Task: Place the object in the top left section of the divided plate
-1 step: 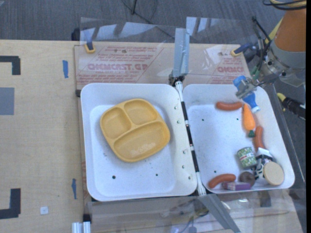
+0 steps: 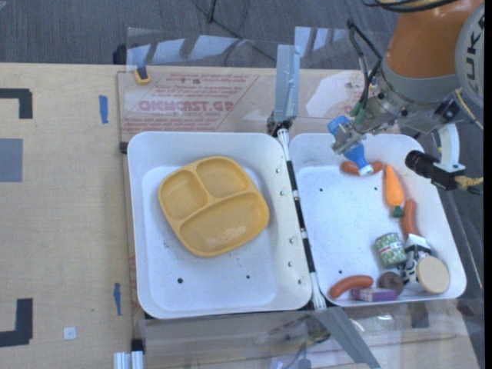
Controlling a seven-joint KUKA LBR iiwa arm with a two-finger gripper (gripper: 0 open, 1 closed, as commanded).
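Observation:
The yellow divided plate (image 2: 214, 204) lies in the left bin (image 2: 146, 206), with two small sections at its far side and one large section near me. Its top left section (image 2: 183, 194) holds nothing. My gripper (image 2: 350, 141) hangs over the far left corner of the right bin (image 2: 338, 229), coming down from the orange-banded arm (image 2: 430, 21). A long blue object (image 2: 356, 158) with a pale lower end sits tilted between its fingers. The object's lower end is just above a small red sausage (image 2: 372, 167).
The right bin's right side holds an orange carrot (image 2: 393, 187), a red sausage (image 2: 409, 216), a green tin (image 2: 390, 248), a round tan disc (image 2: 433, 274) and another red sausage (image 2: 350, 286). A grey divider post (image 2: 287, 83) stands behind the bins.

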